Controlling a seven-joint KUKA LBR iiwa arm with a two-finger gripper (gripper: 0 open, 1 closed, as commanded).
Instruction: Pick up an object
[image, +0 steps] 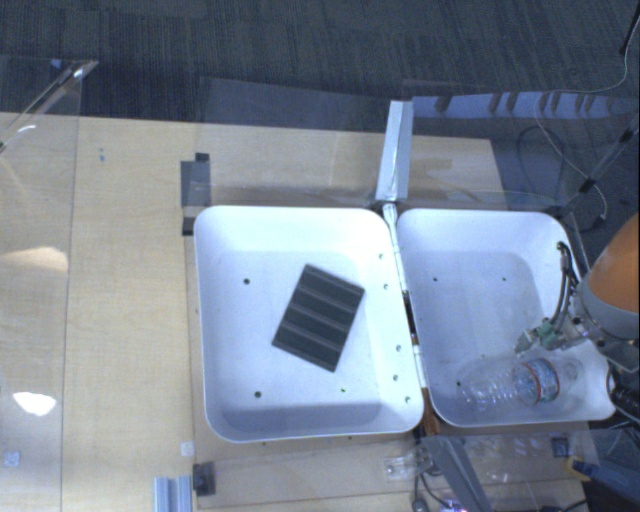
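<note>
A dark grey ribbed rectangular block (318, 317) lies flat and turned at an angle in the middle of the left bin (230, 400). A clear plastic bottle (505, 383) with a red-and-blue label lies on its side near the front wall of the right bin (470, 240). My gripper (547, 335) reaches in from the right edge, low over the right bin's right side. It sits just above and to the right of the bottle's label end, and whether it touches the bottle is unclear.
The arm's orange band (615, 275) and cables hang over the right bin's right wall. A grey metal bar (395, 150) stands behind the seam between the bins. Wooden bench top extends to the left, under a clear panel.
</note>
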